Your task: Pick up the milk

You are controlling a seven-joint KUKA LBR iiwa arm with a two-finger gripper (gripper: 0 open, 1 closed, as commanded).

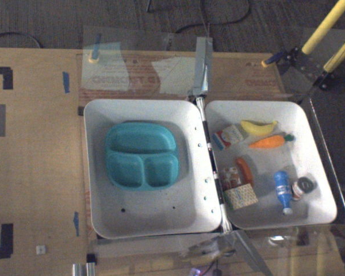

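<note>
1. Task object. The milk is judged to be the small white carton with red markings. It lies in the right bin, at about 10 o'clock from the bin's centre and close to the wall shared with the left bin.
2. Neighbours. A banana lies just beside the carton at its 2 o'clock. A carrot lies near at 4 o'clock. A red sausage-like item and a patterned box lie toward 6 o'clock. A blue bottle and a can are well apart from the carton, toward 5 o'clock.
3. Pincer state. Whether the pincer is apart or together cannot be told from this view.
4. Hazard: wall contact. The carton sits near the dividing wall at its 9 o'clock, so a descent offset that way could strike the rim rather than straddle the carton.
5. Hazard: wrong pick. The banana is close enough that a wide approach from 2 o'clock could catch or nudge it.
6. Hazard: misidentification. The blue bottle or the patterned box could be taken for the target.
7. Hazard: slip. The carton appears tilted, so an off-axis closure could squeeze it out sideways.
8. The teal tray in the left bin is clear of the work area.
</note>
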